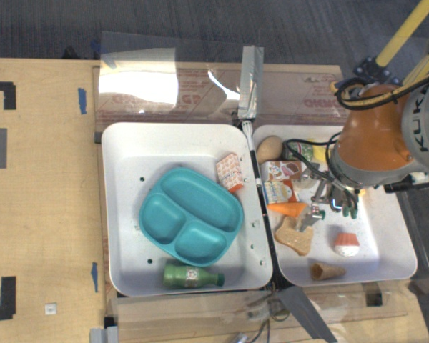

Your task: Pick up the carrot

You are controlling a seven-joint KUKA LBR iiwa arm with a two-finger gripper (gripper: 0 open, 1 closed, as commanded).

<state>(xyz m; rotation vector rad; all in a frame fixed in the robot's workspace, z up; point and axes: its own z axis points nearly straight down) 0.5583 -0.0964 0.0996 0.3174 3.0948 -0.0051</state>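
Approach step here: the grey two-finger gripper [316,215] hovers just right of the small orange carrot [287,209] in the right white bin [404,252], jaws' spread impossible to tell, and needs to settle over it next.

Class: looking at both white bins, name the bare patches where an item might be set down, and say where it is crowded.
Free: left bin floor beside the teal tray; right bin floor near the cone. Crowded: around the carrot, bread and gripper.

Arm [375,138] is cut off by right edge. Yellowish packet [305,152] behind it is largely covered. Claw [316,213] finger spacing cannot be judged. Carton [229,170] print is too small to read.
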